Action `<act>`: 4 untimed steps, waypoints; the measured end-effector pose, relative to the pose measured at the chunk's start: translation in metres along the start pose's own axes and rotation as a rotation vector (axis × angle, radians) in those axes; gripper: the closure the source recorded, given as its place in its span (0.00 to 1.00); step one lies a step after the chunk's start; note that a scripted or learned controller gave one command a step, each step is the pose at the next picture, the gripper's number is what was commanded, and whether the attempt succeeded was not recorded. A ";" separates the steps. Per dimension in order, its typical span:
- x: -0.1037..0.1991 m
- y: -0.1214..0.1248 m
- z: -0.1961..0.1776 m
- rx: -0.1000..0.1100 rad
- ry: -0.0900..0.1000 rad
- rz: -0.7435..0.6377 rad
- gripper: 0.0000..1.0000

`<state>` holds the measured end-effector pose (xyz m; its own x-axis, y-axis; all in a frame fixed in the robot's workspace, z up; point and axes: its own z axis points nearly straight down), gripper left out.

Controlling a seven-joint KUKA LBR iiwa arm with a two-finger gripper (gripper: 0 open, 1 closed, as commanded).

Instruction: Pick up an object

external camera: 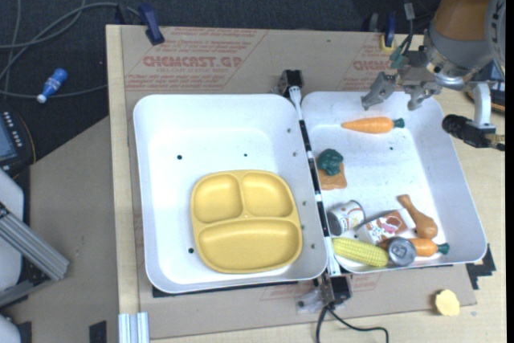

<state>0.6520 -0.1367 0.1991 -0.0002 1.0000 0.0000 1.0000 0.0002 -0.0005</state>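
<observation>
The arm (470,4) reached in from the right, and the tool (398,92) hung over the far end of the right bin (462,173) with its two fingers spread apart and nothing between them. A toy carrot (368,124) lay on the bin floor just below and near the tool, long axis running left to right, green tip toward the right. It sat apart from everything else, which made it the likely target, as a judgement.

Other items in the right bin: a broccoli piece on a brown slab (331,166) by the left wall, and a crowded cluster at the near end, corn cob (360,252), small can (346,217), drumstick (417,215), second small carrot (426,247), silver cap (401,252). The left bin (161,132) held a yellow divided plate (245,220). A small yellow piece (446,302) lay on the table (498,293) outside the bins.

Step in hand looked like pre-grasp approach, nothing lifted yet. To do it well: centre the tool over the thick middle of the carrot, turn the fingers so they close across its short width, come straight down until they straddle it, then close. Risk, judged: the rounded, tapered body could roll or squirt out if gripped near the thin end, and the far bin wall was close.
</observation>
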 end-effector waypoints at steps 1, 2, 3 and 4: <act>-0.071 -0.071 0.107 0.000 0.000 0.000 0.00; -0.055 -0.146 0.116 0.007 0.003 0.002 0.00; -0.080 -0.011 0.114 -0.007 0.009 -0.007 0.00; -0.082 -0.077 0.113 0.000 0.010 -0.003 0.00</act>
<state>0.5753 -0.2186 0.0856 -0.0034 0.9999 0.0100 1.0000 0.0034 -0.0007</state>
